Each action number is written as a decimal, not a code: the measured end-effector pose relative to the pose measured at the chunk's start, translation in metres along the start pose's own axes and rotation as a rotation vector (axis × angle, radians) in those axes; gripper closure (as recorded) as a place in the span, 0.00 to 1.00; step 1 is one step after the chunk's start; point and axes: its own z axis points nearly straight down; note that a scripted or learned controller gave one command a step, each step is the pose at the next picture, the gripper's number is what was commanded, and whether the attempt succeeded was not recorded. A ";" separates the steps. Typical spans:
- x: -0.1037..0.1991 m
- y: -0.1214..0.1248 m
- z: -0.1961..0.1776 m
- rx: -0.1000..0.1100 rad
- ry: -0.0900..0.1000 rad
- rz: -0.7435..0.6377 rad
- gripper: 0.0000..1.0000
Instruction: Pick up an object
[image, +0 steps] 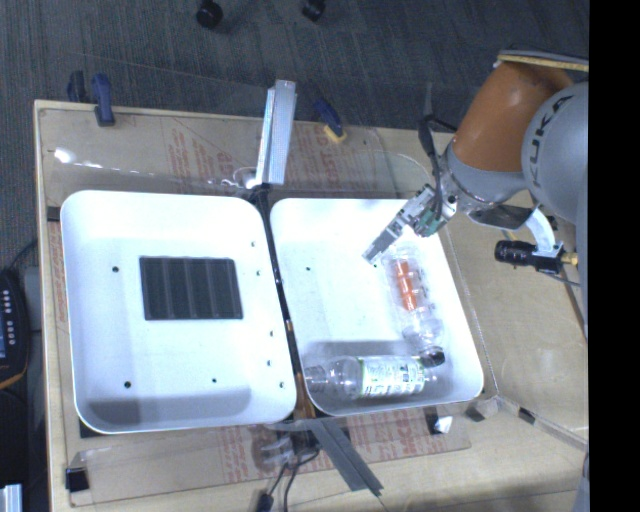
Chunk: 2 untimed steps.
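Nothing can be read with certainty. The bench (330, 150) carries faint reddish printing, too blurred to make out. The near bottle (365, 376) has a pale label and the right-hand bottle (410, 290) an orange one, both illegible.

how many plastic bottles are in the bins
2, both in the right bin. One clear bottle with an orange label lies along the right side, just below the gripper. The other clear bottle lies along the bin's near edge.
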 end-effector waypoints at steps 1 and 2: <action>-0.014 0.016 -0.021 0.000 0.000 -0.221 0.00; -0.003 0.004 0.045 0.002 0.005 -0.269 0.00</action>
